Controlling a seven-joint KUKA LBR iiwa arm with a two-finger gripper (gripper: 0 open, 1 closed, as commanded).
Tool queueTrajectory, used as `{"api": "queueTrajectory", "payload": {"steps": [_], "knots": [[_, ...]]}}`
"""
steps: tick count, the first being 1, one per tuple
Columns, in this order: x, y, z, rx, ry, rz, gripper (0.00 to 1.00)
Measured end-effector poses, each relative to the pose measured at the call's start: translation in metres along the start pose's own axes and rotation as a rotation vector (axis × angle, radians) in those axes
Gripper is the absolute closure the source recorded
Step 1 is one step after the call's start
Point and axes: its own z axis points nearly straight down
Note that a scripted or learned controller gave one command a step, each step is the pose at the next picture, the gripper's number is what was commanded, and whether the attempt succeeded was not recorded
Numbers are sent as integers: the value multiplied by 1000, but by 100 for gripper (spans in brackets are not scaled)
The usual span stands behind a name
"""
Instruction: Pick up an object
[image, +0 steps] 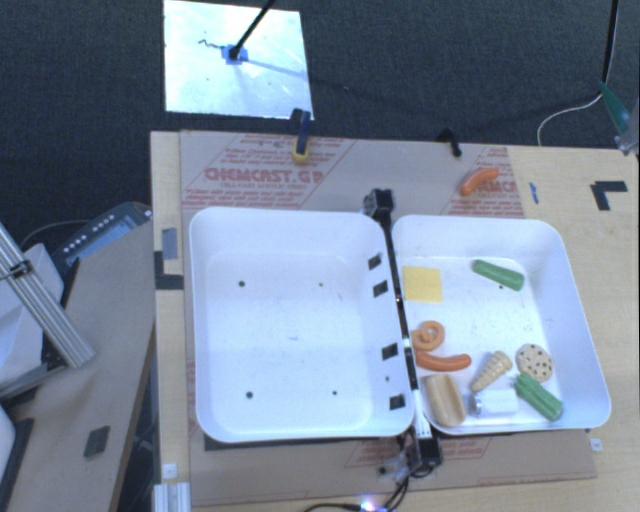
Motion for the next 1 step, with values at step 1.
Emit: {"api": "queueTrajectory", "payload": {"steps": [1], "knots": [[59, -15, 51, 17, 8, -8, 100]]}}
